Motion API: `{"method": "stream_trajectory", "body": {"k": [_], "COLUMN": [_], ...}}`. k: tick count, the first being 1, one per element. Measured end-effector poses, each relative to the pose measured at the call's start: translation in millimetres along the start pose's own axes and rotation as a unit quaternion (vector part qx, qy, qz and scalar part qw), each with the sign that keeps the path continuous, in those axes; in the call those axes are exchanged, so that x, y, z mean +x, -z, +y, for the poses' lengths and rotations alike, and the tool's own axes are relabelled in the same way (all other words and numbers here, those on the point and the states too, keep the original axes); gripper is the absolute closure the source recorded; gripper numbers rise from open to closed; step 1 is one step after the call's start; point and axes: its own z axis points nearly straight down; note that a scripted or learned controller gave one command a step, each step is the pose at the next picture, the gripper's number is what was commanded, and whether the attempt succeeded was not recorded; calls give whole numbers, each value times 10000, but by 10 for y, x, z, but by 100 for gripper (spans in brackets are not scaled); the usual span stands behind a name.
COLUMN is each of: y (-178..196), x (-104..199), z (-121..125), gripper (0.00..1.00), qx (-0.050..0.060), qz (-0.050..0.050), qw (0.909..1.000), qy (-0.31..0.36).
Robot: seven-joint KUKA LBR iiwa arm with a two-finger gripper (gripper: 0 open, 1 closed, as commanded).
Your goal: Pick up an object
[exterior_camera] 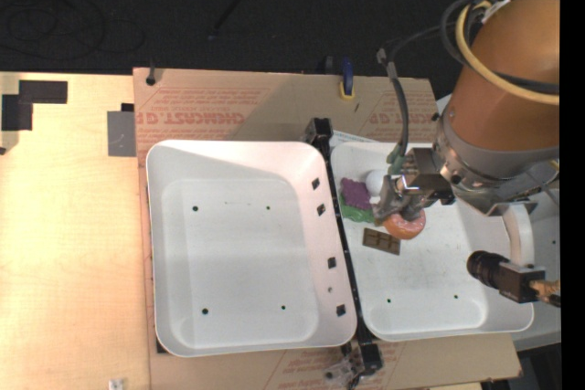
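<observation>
My gripper (399, 201) hangs low over the left part of the right bin (439, 306). Right under and against it lies an orange-pink round object (405, 225). A purple object (354, 192) with a green piece (358, 214) below it sits just to the gripper's left, near the bin's left wall. A white ball (376, 183) lies behind the gripper. A flat brown rectangular piece (382, 241) lies in front of the orange object. Whether anything sits between the fingers is hidden.
The left bin (238, 324) stands beside the right one, joined by a black divider with clips (331, 224). Both rest on a cardboard sheet (228, 105) on the wooden bench. The arm's orange band and grey wrist (507, 105) loom over the right bin's far right.
</observation>
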Motion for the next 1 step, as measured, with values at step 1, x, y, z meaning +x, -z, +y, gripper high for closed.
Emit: {"method": "stream_trajectory", "body": {"k": [1], "y": [-372], "x": [544], "z": [746], "gripper": [100], "qx": [16], "qz": [-10], "qw": [10000], "qy": [-18]}}
